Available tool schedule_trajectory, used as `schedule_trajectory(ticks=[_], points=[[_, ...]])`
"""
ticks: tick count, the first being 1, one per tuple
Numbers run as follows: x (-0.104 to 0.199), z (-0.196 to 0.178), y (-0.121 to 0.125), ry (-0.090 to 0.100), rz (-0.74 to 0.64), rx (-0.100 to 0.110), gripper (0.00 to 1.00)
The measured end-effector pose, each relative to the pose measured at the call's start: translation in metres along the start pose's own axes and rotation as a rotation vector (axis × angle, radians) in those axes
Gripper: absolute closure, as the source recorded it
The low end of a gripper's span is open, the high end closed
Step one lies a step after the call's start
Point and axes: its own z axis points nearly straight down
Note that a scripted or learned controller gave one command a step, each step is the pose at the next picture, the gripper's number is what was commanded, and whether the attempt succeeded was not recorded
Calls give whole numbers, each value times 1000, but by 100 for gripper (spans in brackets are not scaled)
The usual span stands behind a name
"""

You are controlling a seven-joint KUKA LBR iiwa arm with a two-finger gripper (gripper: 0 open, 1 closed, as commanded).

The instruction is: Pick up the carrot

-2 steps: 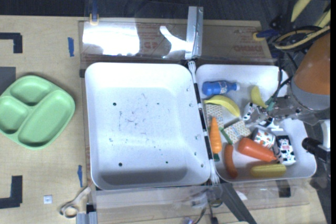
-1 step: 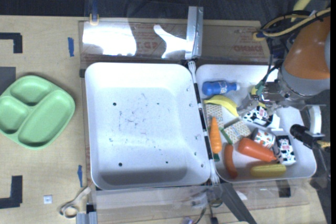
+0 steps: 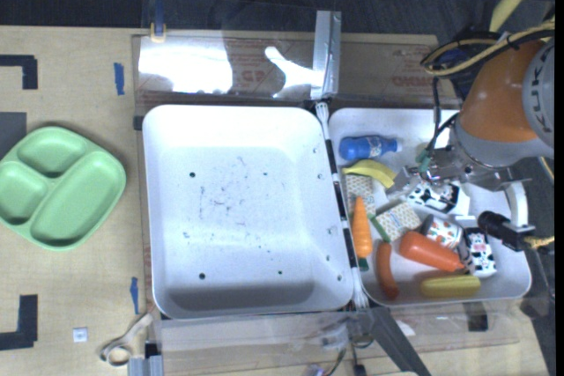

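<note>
A fat orange carrot (image 3: 430, 251) lies tapering to the right in the lower part of the right bin (image 3: 511, 284). A slimmer orange carrot-like piece (image 3: 361, 226) lies upright along that bin's left wall. My gripper (image 3: 432, 186) hangs over the middle of the right bin, above and slightly right of the fat carrot, among cluttered items. The grey arm with its orange band (image 3: 498, 106) comes in from the right and hides the bin's upper right part. I see nothing held.
The right bin also holds a blue bottle (image 3: 370, 145), a yellow banana (image 3: 370, 173), a red sausage-shaped piece (image 3: 385, 269), a yellow stick (image 3: 450, 283) and black-and-white patterned items (image 3: 478, 253). The left bin (image 3: 159, 136) adjoins it. A green divided plate (image 3: 58, 186) sits far left.
</note>
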Motion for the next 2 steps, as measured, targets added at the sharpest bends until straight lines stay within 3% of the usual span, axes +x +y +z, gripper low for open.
schedule_trajectory(ticks=[1, 2], points=[[-2, -11, 1, -3, 2, -5, 100], [-2, -21, 2, -4, 4, -8, 100]])
